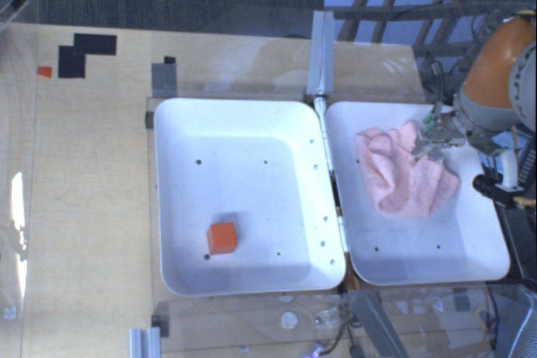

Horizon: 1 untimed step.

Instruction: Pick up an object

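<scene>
Two shallow white plastic bins sit side by side on my pale wooden surface (84,205). Right of centre, the right bin (419,264) holds a crumpled pink cloth (403,172), soft and folded. I see the metal jaws (430,140) down at the cloth's upper right edge; spread or pressed together, I cannot tell. A small orange cube (222,238) lies in the left bin (243,138), lower left.
</scene>
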Tool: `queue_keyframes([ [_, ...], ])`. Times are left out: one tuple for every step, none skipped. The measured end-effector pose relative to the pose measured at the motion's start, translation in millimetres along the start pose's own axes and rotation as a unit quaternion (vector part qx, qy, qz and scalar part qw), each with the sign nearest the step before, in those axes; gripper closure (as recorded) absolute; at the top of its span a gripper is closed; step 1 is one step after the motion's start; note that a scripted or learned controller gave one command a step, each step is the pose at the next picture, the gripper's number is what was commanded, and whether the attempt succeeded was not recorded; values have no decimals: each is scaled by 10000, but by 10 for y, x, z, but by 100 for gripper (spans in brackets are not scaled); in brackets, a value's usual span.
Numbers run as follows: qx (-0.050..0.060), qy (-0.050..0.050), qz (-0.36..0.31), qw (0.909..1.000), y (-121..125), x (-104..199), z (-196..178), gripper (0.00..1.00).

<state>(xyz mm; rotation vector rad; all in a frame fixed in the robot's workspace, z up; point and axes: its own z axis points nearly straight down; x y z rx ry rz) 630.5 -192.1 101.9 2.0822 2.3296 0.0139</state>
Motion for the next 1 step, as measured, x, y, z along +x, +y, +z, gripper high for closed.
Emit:
queue_keyframes([
  [44,23,265,9996,501,699,-772,100],
])
